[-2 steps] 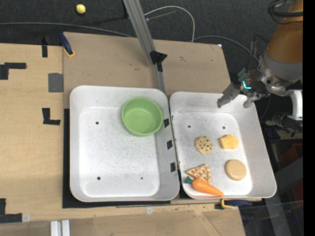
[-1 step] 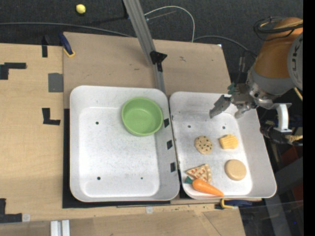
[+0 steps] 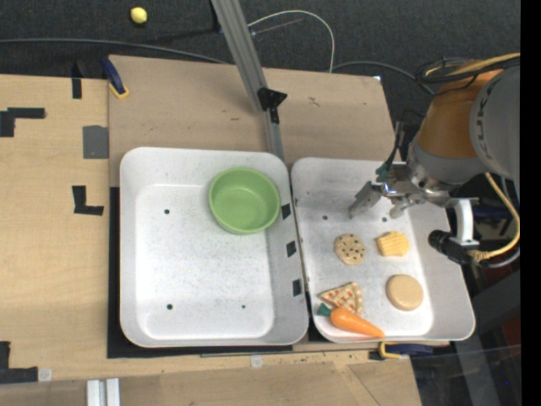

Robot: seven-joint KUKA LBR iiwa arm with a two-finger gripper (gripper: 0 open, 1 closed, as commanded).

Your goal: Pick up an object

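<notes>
Two bins share the bench: a green bowl left; cookie, cheese wedge, carrot right. The gripper, fingers spread and empty, hovers above the cheese; it should centre over it before descending.

Grey arm, orange band, seemingly metallic pincer

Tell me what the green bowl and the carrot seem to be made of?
Green bowl: likely plastic, with a smooth, even matte colour. Carrot: probably toy plastic or rubber, uniformly bright orange with a green tip. The picture can't settle either.
</notes>
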